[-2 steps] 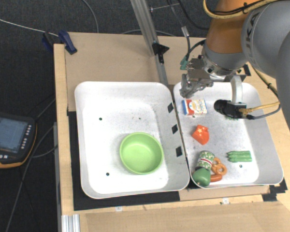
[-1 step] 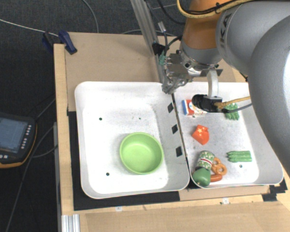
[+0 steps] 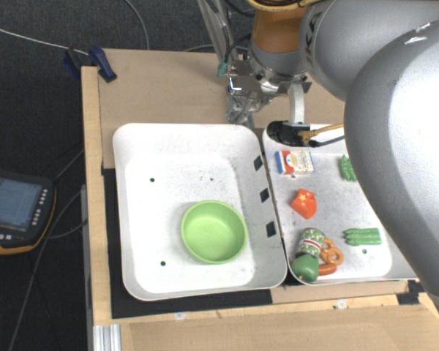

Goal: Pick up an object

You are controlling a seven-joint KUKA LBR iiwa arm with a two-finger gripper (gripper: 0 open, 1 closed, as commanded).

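— Green bowl point(image 3: 214, 231), that's in the left bin point(image 3: 168, 167)?

— Yes, alone there, upright, toward the front right of it.

— And the right bin point(image 3: 329, 196)?

— A small red, white and blue carton point(image 3: 295, 161) lies near the back. Just in front of it sits an orange-red piece point(image 3: 304, 204). Two green pieces lie further right, one point(image 3: 347, 168) beside the carton and one point(image 3: 362, 236) nearer the front. At the front left corner a pretzel point(image 3: 328, 254) touches a green pepper point(image 3: 304, 268).

— Where is the claw point(image 3: 241, 108)?

— At the back edge of the left bin, near its right corner, over the tan surface point(image 3: 168, 86). It is well apart from the bowl and from everything in the right bin.

— Spread or pressed together?

— I cannot tell; it is small and cluttered from this angle. Nothing shows in it.

— So the objects are all lying in the bins?

— All of them, none lifted.
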